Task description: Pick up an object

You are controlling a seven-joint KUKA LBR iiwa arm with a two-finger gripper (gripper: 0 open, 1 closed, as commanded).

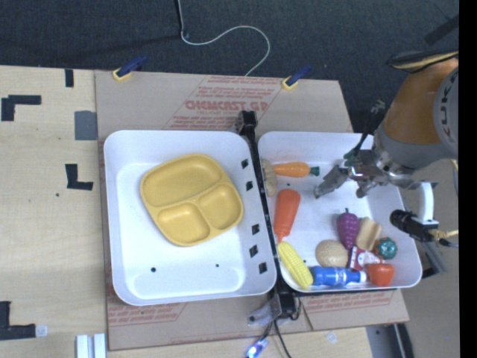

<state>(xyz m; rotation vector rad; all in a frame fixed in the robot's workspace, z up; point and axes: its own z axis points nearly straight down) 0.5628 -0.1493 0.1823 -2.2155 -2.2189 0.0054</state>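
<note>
The gripper hangs with its fingers spread wide and holding nothing, just beside the small carrot in the right bin, probably ready to descend.

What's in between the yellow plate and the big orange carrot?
In the camera view, bare white floor of the left bin, then the black-clipped walls where the two bins meet, separate the yellow plate from the big orange carrot. No toys lie there.

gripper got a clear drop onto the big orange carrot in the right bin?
Probably yes. The gripper hovers in the right bin, and the big orange carrot lies alone on bare floor, apart from the corn below it.
</note>
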